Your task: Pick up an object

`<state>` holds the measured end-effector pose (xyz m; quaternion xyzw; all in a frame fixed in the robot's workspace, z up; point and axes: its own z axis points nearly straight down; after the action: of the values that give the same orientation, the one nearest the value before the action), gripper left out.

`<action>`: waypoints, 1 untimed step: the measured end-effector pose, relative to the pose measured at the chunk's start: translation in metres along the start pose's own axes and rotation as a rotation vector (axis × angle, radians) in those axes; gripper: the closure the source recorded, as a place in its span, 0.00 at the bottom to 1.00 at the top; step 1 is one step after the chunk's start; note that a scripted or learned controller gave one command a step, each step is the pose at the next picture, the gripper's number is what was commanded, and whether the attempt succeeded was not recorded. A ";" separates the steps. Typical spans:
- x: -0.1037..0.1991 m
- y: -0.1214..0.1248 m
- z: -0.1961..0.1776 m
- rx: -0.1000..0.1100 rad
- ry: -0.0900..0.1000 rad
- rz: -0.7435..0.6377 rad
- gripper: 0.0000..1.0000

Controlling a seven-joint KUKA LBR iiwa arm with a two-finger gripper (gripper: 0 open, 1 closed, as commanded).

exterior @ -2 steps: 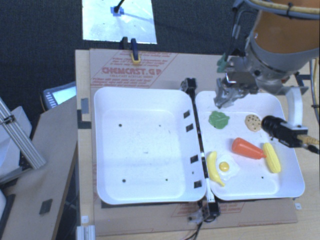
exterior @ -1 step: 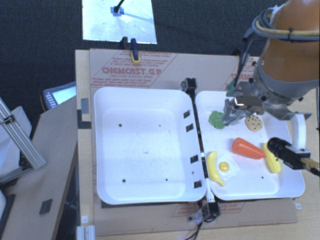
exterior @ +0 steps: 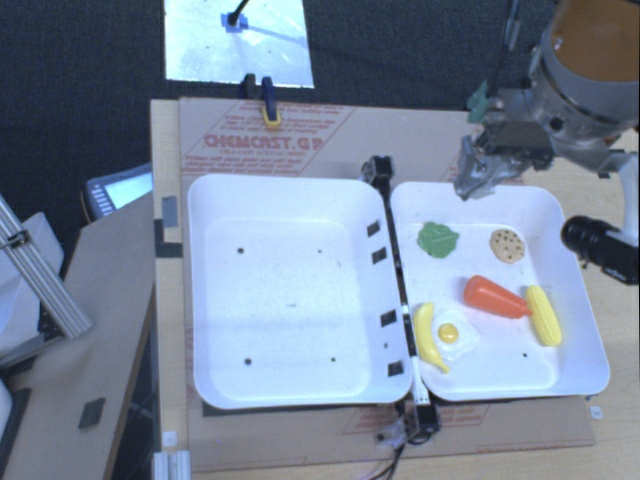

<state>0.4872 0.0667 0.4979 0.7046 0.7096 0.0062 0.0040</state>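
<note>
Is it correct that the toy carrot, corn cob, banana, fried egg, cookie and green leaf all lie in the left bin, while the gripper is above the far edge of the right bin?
Not quite. The camera view shows the carrot, corn cob, banana, fried egg, cookie and green leaf in the right bin, not the left bin. The gripper is indeed above the right bin's far edge.

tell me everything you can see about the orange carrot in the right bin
The carrot is a smooth, glossy orange toy, plastic by the look of it, rounded and thick at its left end and tapering toward the right. It lies flat on the floor of the right bin, slanting slightly down to the right. Its narrow end reaches the yellow corn cob, seemingly touching it. The fried egg lies just below and left of it, apart.
</note>
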 end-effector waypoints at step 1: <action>-0.005 -0.003 0.099 0.021 -0.004 0.007 1.00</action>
<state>0.4861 0.0617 0.3990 0.7070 0.7072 -0.0027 -0.0019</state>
